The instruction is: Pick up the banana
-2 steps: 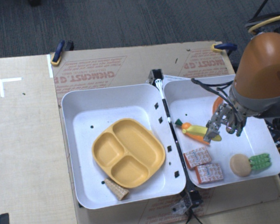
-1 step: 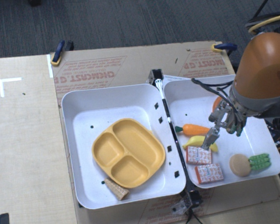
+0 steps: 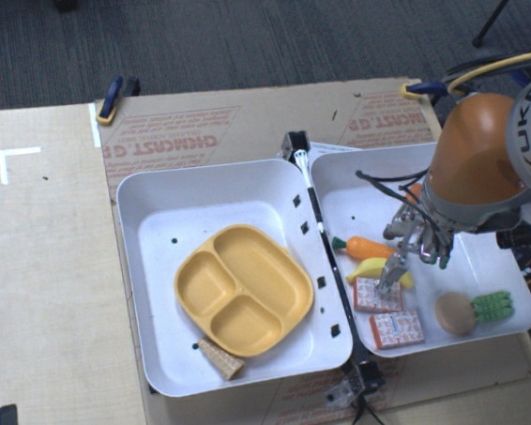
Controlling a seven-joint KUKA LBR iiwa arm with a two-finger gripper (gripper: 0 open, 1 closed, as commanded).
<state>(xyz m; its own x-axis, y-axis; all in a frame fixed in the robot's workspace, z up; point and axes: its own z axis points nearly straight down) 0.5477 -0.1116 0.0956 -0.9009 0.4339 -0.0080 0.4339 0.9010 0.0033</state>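
A yellow banana lies in the right bin, just below an orange carrot and above a small red-and-white box. My gripper reaches down from the right, its fingertips at the banana's right end and over the box's upper right corner. The wrist and orange band cover the space behind it. Whether anything sits between the fingers is hidden from this angle.
The left bin holds a yellow divided plate and a brown wedge at its front. In the right bin are a second red box, a tan round item and a green ridged item.
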